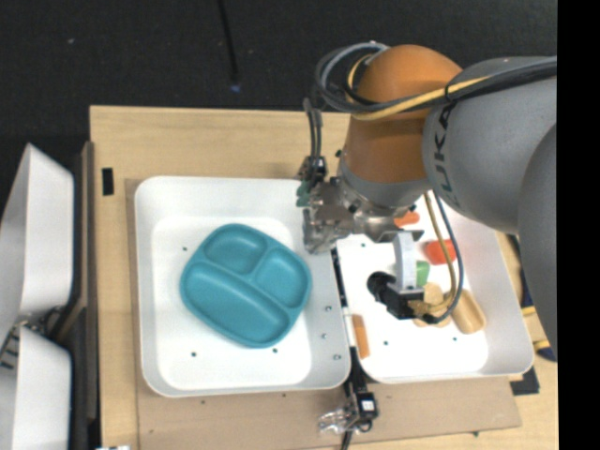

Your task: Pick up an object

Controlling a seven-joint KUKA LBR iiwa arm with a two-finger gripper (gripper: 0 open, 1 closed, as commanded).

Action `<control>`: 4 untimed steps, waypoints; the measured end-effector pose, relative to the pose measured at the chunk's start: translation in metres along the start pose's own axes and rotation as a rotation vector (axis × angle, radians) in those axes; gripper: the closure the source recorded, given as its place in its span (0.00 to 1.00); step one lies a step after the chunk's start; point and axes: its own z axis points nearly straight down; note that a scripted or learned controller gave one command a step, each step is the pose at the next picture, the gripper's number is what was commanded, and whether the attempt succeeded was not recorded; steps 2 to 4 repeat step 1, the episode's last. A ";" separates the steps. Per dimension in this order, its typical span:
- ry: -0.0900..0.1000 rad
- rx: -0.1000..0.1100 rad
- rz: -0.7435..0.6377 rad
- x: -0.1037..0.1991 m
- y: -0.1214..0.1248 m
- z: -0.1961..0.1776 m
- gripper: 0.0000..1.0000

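My gripper (317,225) hangs over the ridge between the two bins, at the upper left corner of the right bin (441,364). The grey arm with its orange band covers the far half of that bin. Below and right of the gripper lie small items: a red-orange piece (439,249), a green piece (423,273), a tan wooden piece (470,315) and a pale beige piece (432,295). An orange stick (359,335) rests near the bin's left wall. Nothing shows in the gripper's grasp.
The left bin (159,345) holds a teal divided plate (246,284), tilted a little, near its middle. Wooden bench (187,139) surrounds both bins. A white structure (42,242) stands at the far left edge.
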 end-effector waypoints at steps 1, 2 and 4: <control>-0.001 -0.001 0.004 -0.002 0.001 0.000 0.00; -0.001 -0.001 0.004 -0.002 0.001 0.000 0.00; -0.001 -0.001 0.004 -0.002 0.001 0.000 0.00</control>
